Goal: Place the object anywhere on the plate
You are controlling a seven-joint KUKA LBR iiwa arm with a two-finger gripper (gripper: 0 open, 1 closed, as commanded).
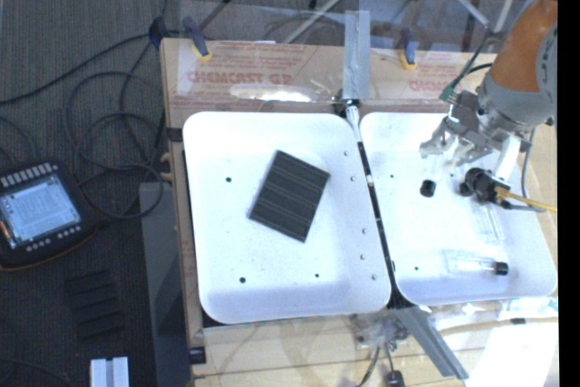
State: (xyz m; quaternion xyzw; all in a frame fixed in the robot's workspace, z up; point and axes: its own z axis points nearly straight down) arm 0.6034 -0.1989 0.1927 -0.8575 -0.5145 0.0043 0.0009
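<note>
1. The hand (450, 145) is seen over the right bin (535, 272), near its back edge. It cannot be told whether the hand is spread or pressed together, and nothing is seen pinched in it.
2. A dark ridged plate (290, 195) is lying flat in the left bin (213, 276), well off to the side of the hand.
3. A small black object (426, 188) is resting on the white floor just below the hand. It is judged to be the thing to be moved, though this is not sure.
4. A clear tube with a dark tip (475, 265) is lying further from the hand, toward the front of the same bin.
5. Nothing is set on the plate, so the task is judged to be at its start. The picking up, the carrying across and the putting down are all left to be done.
6. Red writing is printed on the brown board (263, 77) behind the bins, but it is too blurred to be read.
</note>
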